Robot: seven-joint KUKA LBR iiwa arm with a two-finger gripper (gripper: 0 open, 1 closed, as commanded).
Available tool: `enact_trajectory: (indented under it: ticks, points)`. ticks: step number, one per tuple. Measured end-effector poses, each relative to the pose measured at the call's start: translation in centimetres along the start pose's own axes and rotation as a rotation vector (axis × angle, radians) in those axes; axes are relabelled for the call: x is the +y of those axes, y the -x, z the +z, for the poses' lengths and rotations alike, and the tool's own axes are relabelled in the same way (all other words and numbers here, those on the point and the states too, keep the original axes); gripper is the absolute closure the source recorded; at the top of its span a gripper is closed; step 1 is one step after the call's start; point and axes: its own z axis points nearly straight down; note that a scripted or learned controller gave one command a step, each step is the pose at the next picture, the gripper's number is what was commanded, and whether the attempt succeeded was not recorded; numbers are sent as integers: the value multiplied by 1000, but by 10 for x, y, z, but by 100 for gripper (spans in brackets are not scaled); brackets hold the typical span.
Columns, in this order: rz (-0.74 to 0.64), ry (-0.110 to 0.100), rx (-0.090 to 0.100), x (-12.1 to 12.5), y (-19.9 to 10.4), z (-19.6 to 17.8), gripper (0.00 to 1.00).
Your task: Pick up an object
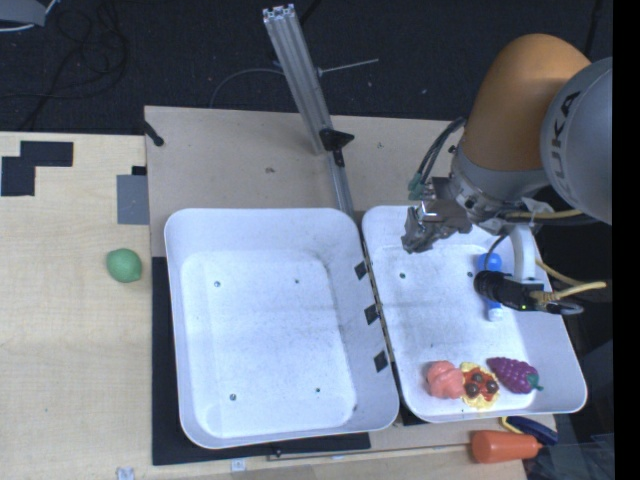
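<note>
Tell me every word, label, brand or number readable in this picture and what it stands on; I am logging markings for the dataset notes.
"KU": dark letters on the grey arm at the right edge, cut off there.
Nothing readable on the white bins, the toy items, or the bench.

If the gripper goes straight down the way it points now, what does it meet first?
Most likely the bare floor of the right bin below the gripper. The toys lie nearer the front; depth is hard to judge.
</note>
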Motion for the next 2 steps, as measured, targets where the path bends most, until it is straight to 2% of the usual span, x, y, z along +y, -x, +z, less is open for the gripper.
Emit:
enact_trajectory:
  ticks: [2]
  points:
    - [1, 1, 0, 43, -79, 30, 100]
